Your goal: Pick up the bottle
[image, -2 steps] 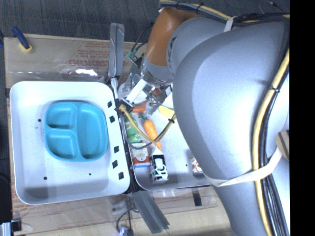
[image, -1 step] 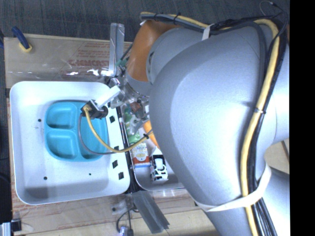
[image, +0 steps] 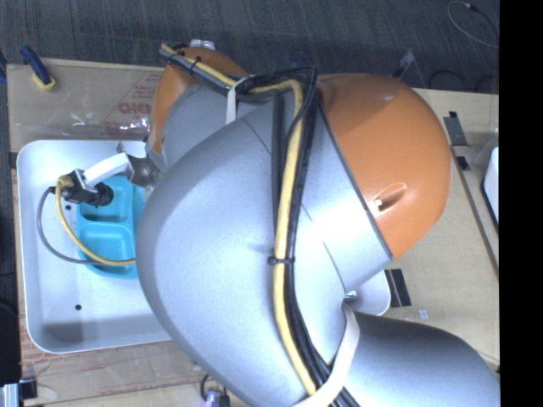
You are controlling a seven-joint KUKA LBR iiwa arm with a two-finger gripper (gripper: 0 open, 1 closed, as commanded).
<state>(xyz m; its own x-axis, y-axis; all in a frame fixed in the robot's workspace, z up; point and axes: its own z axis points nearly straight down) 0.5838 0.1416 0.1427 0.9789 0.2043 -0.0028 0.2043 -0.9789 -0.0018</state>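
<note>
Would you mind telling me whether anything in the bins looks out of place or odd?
Nothing looks spilled or damaged. A blue tray lies in the left bin, with the arm covering most of the bench, so much of it cannot be checked.

The left white bin [image: 38, 253] serves as the landmark. Inside it, against its upper middle, lies a blue two-compartment tray [image: 110, 227], tilted slightly, with one hollow toward the bin's far side and one toward the near side. On the bin's bare floor, below the tray, sits a small dark dot [image: 78, 307]. Beyond the bin's far rim, crumpled clear plastic sheet [image: 93, 100] with red lettering covers the bench [image: 441, 329]. Past the bin's far left corner, a blue-and-yellow clamp [image: 37, 67] rests at the bench edge. Farther still, dark carpet [image: 254, 11] runs behind everything.
</note>
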